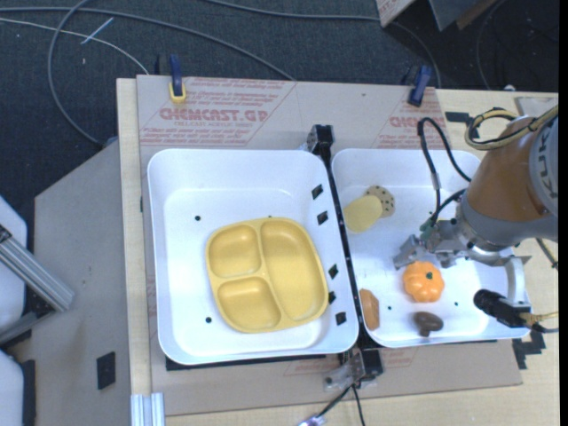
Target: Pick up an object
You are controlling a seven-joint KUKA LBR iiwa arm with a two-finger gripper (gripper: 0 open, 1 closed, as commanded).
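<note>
The hand [424, 254] hangs low over the right bin [401, 174], its grey metal parts just above a small orange pumpkin [423, 282]. The pumpkin lies directly under the hand, touching or nearly touching it; whether the fingers are spread or closed cannot be told, and nothing is seen gripped between them. Left of the pumpkin, by the bin's inner wall, lies an orange-brown piece [369, 308]. Below the pumpkin sits a brown lump [428, 323]. Up and left of the pumpkin lie a pale yellow piece [362, 212] and a spotted round thing [382, 199]. The left bin [177, 238] holds a yellow divided tray [264, 273].
</note>
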